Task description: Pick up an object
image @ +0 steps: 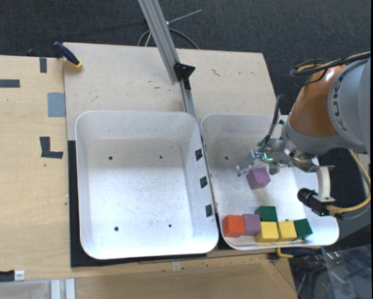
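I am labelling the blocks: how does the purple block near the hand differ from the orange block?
The purple block lies alone mid-bin, tilted, just below the hand; the orange block sits square at the left end of the row along the right bin's near wall, beside other blocks. Both look cube-shaped and similar in size.

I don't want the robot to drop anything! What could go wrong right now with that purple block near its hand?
The purple block sits tilted just below the end effector, and the view does not settle whether it is truly gripped; it might slip or tumble back into the right bin. The other blocks are crowded in that bin's near corner, like the orange block and the yellow block, so picking one could bump its neighbours.
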Tool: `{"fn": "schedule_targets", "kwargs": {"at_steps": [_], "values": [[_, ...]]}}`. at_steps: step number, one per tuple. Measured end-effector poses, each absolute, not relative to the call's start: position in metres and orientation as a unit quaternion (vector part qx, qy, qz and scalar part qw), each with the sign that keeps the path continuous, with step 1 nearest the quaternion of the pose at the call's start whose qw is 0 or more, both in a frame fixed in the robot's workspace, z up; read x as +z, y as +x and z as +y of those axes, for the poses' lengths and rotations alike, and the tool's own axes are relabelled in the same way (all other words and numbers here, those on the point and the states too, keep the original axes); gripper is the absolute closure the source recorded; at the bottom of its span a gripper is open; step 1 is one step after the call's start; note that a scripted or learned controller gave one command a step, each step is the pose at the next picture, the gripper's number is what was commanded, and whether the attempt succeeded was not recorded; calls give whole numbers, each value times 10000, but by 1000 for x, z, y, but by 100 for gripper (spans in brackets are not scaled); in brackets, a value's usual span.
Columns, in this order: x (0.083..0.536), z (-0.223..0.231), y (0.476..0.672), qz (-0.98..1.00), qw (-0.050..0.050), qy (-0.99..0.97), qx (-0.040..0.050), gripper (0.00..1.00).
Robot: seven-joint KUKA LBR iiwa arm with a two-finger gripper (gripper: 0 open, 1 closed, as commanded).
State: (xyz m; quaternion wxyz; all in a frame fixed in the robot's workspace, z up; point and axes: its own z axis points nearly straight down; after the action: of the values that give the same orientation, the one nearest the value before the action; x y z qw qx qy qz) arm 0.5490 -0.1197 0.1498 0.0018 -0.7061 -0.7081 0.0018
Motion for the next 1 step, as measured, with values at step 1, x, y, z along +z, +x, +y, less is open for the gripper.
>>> {"fn": "schedule_targets", "kwargs": {"at_steps": [1], "values": [[150, -120, 549, -7081, 18, -7061, 18, 0]]}}
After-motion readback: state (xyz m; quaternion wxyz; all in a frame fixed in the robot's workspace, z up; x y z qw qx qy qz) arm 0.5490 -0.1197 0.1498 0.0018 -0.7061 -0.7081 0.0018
